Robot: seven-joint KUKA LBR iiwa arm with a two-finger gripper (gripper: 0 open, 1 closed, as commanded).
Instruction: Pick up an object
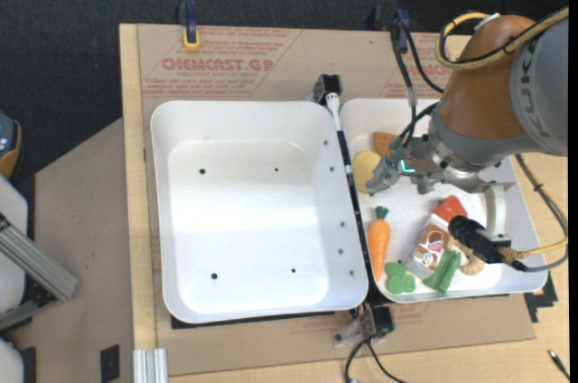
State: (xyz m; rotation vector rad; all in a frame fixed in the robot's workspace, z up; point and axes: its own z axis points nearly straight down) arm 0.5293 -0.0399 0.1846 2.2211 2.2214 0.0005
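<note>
Gripper sits low in the right bin, just beside a yellow lemon-like toy near the divider; whether the fingers are spread or closed, cannot tell. The lemon toy looks light, stiff plastic, smooth and likely slippery: best pinched across its middle. Count: two bins, left bin bare; one toy carrot, one lemon toy, one green piece, one printed carton, one orange item behind the wrist.

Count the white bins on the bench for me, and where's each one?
2. The left bin sits at the bench's middle. The right bin lies against it, holding a carrot and other toy items, with the arm over it; things may be hidden beneath the arm.
</note>
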